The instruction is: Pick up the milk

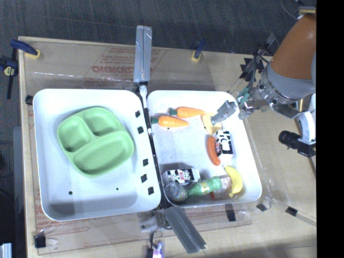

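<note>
— Where is the gripper point(221, 113)?

— Above the upper right part of the right bin point(252, 165), its grey metal tip over the yellowish thing beside the carrots. Whether it is apart or together, I cannot tell; nothing sits in it.

— And the milk?

— The milk carton point(181, 174) lies flat near that bin's front wall, white with black cow patches, well apart from the gripper.

— What else lies in that bin?

— Two smooth orange carrots point(173, 122) at the back, a red sausage point(213, 150) beside a black-and-white box point(224, 142) whose print is unreadable, a green plastic bottle point(207, 187) and a banana point(235, 179) at the front.

— The left bin point(40, 144)?

— It holds a pale green divided plate point(95, 140).
</note>
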Robot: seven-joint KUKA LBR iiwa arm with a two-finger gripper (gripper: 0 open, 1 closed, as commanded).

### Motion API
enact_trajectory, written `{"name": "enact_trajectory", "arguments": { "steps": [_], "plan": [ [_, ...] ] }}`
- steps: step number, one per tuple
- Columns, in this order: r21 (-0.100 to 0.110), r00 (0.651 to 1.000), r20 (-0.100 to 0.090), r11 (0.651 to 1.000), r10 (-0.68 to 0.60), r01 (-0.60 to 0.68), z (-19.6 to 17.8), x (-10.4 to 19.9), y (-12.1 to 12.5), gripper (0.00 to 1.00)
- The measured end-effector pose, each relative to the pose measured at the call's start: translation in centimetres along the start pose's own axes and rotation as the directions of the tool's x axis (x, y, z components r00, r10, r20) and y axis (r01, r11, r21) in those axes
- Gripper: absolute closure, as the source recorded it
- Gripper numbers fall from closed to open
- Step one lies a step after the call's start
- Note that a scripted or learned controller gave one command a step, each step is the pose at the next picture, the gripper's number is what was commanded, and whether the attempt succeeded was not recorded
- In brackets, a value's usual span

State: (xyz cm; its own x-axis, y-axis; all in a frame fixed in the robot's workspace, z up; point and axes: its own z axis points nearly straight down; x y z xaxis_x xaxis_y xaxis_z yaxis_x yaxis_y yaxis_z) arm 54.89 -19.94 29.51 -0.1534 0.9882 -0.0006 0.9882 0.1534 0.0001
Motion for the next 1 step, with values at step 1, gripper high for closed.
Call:
{"name": "enact_trajectory", "arguments": {
  "steps": [1],
  "plan": [
    [0.005,0.999,-0.003,0.999,-0.037,0.037,12.40,-0.35,-5.01,0.00]
  ]
}}
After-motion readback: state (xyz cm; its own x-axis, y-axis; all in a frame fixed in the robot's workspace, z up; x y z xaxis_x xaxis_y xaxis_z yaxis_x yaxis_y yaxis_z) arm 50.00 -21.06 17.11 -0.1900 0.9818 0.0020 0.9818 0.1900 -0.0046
